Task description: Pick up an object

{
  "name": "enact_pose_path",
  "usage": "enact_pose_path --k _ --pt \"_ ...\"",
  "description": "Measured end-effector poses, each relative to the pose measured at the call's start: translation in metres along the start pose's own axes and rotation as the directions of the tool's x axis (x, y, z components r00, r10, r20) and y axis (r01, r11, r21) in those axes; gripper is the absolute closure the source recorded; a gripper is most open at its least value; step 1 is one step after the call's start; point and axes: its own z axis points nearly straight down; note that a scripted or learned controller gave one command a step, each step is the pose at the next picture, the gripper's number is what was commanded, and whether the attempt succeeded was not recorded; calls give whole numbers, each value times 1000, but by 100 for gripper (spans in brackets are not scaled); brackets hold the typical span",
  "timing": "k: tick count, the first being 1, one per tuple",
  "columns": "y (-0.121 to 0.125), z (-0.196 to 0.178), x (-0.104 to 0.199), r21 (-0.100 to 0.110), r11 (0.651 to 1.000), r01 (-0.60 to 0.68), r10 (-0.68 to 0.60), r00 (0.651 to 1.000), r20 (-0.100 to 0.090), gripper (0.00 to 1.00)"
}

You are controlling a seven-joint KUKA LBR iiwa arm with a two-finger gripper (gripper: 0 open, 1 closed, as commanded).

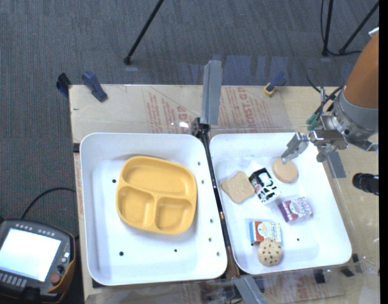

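Round chocolate-chip cookie (269, 253) at right bin's (336, 246) front edge, small colourful carton (265, 231) just behind, purple packet (295, 208), black-and-white carton (263, 185), toast slice (237, 187), round tan biscuit (285, 170) beneath my gripper (307, 142), fingers apart and holding nothing, yellow divided plastic tray (157, 194) in left bin (99, 170).

We looked down from one fixed camera above the bench (118, 109), at a slant, far enough to take in both white bins (92, 170) and the floor (29, 43) beyond.
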Motion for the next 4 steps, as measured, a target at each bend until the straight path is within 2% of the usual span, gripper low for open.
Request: enact_pose_path --k 1,2,3,4 --pt "15 130 48 14 1000 -1 1 1000 -2 0" --pt "18 115 45 5 1000 -6 6 1000 -2 100" --pt "18 116 45 5 1000 -8 8 1000 -2 0" --pt "65 182 13 -9 1000 -2 2 1000 1 0"
